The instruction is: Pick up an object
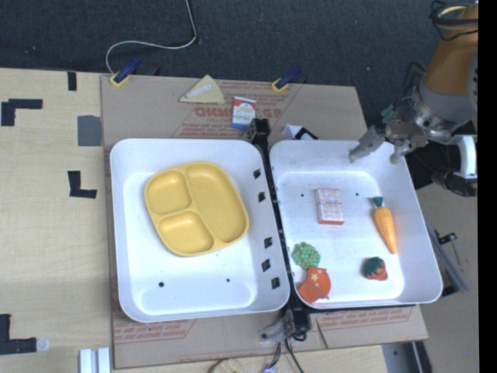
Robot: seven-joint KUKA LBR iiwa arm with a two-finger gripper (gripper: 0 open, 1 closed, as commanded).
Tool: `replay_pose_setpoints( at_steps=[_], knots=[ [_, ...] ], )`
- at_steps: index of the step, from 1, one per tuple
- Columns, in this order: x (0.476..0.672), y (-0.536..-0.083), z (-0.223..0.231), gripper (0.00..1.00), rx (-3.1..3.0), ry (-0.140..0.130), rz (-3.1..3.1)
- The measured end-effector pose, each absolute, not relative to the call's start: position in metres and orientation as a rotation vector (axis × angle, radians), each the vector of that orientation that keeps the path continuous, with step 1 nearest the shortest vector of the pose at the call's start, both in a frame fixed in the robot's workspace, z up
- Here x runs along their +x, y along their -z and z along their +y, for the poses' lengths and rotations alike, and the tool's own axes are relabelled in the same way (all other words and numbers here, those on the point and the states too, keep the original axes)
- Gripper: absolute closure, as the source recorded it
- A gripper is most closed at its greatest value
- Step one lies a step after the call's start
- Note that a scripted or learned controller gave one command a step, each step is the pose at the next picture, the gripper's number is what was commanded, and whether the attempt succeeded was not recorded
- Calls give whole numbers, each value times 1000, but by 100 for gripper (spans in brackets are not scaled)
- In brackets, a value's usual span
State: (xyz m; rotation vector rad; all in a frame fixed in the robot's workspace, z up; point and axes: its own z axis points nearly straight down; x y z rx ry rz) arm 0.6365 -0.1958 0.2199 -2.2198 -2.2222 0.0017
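My gripper (380,148) hangs over the far rim of the right bin (411,185), near its back right corner, open with nothing between its fingers. In that bin lie a pink-and-white box (330,206), an orange carrot (385,226), a small strawberry (375,269), a green broccoli piece (305,254) and a red tomato-like toy (314,284). The box is the closest to the gripper, below and to its left. The carrot lies straight below it.
The left bin (124,208) holds a yellow divided plate (196,207). Behind the bins on the cardboard sit a small red-and-white carton (244,113) and a tan wedge (204,90). Black clips (268,239) line the seam between the bins.
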Motion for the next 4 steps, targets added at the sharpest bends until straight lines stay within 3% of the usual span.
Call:
replay_pose_setpoints(
  at_steps=[1,2,3,4],
  knots=[
    [601,-113,-114,0,-2217,-2,-2221],
    [600,-90,-123,0,-2228,5,-2230],
    [575,-87,-138,0,-2225,3,-2227],
    [575,-96,-138,100,-2225,1,-2228]
  ],
)
